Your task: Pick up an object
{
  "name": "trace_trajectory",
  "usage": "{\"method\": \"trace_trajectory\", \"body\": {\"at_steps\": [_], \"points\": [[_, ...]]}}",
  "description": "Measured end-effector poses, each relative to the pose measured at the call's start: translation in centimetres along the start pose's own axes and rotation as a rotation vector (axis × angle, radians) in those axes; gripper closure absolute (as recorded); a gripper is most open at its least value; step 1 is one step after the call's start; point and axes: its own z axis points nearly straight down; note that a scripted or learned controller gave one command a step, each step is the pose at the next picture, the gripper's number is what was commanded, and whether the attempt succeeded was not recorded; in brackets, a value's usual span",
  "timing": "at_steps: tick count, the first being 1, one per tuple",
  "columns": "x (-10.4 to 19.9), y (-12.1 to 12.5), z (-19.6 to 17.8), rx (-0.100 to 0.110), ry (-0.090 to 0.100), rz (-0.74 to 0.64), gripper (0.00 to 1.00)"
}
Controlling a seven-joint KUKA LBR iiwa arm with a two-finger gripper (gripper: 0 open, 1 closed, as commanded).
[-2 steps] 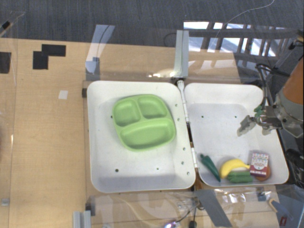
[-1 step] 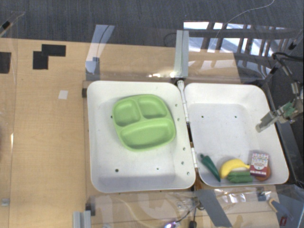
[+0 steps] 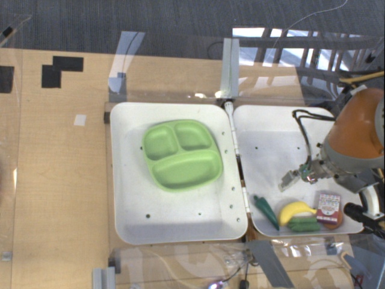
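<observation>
My gripper (image 3: 291, 179) hangs low over the middle of the right bin (image 3: 264, 131), pointing left, with the orange-banded arm (image 3: 358, 131) behind it at the right. Nothing shows in its grasp. Below it, along the bin's near edge, lie a dark green pen-like object (image 3: 264, 211), a yellow banana (image 3: 295, 209), a small green object (image 3: 304, 224) and a red and white box (image 3: 329, 209). The gripper is a short way above and apart from the banana.
A green divided plate (image 3: 181, 154) lies in the left bin (image 3: 129, 215). A metal divider (image 3: 237, 161) separates the two bins. Black cables (image 3: 304, 131) loop from the arm over the right bin's far half.
</observation>
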Motion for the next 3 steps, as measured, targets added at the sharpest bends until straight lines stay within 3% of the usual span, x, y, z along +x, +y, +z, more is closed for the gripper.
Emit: {"method": "trace_trajectory", "body": {"at_steps": [1, 2, 3], "points": [[-0.7, 5.0, 0.3, -0.003, -0.002, -0.022, 0.00], [-4.1, 1.5, -7.4, -0.004, -0.003, 0.065, 0.00], [-5.4, -4.4, -11.0, -0.003, -0.003, 0.167, 0.00]]}}
